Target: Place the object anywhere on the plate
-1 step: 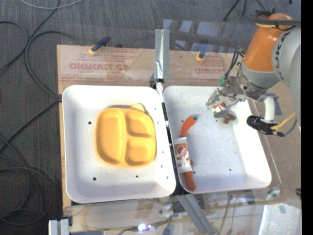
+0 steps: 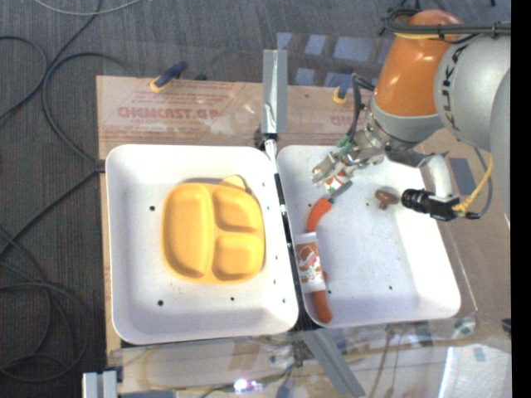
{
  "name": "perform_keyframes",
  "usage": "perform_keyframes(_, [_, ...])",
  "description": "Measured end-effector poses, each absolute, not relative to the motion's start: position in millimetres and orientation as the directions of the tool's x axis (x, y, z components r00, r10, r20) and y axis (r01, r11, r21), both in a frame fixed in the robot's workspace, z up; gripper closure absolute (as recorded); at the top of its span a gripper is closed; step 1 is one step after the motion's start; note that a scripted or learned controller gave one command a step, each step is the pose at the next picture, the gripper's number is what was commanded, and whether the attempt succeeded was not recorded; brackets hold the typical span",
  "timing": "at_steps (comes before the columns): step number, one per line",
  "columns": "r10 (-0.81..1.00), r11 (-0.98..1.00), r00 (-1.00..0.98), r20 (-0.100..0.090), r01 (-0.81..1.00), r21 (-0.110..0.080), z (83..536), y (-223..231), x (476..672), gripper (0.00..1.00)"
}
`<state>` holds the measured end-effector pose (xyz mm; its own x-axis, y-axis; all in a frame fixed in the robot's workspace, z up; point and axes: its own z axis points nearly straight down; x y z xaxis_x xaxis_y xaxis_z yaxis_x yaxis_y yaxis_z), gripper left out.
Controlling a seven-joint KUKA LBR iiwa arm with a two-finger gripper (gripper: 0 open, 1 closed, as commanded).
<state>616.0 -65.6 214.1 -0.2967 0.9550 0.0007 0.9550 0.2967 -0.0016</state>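
A yellow plate (image 2: 214, 230) with three compartments lies in the left bin (image 2: 133, 172). In the right bin (image 2: 398, 272), an orange toy carrot (image 2: 318, 215) leans against the left wall, its green top pointing up and to the right. My gripper (image 2: 335, 172) hangs right over that green end, close to it or touching it. The wrist hides how the carrot meets the gripper. Nothing lies in the plate's compartments.
A small bottle with a red label (image 2: 309, 262) lies along the right bin's left wall below the carrot, with an orange item (image 2: 323, 310) under it. A small brown object (image 2: 385, 197) sits mid-bin. A yellow piece (image 2: 236, 181) peeks out behind the plate.
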Motion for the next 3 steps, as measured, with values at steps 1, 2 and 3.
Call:
perform_keyframes(1, [0.909,0.418,-0.418,0.0,0.909,-0.002,236,8,620.1,1.0])
perform_keyframes(2, [0.909,0.418,-0.418,0.0,0.909,-0.001,236,8,620.1,0.0])
perform_keyframes(3, [0.786,0.618,-0.618,0.002,0.786,-0.001,183,83,599.7,0.0])
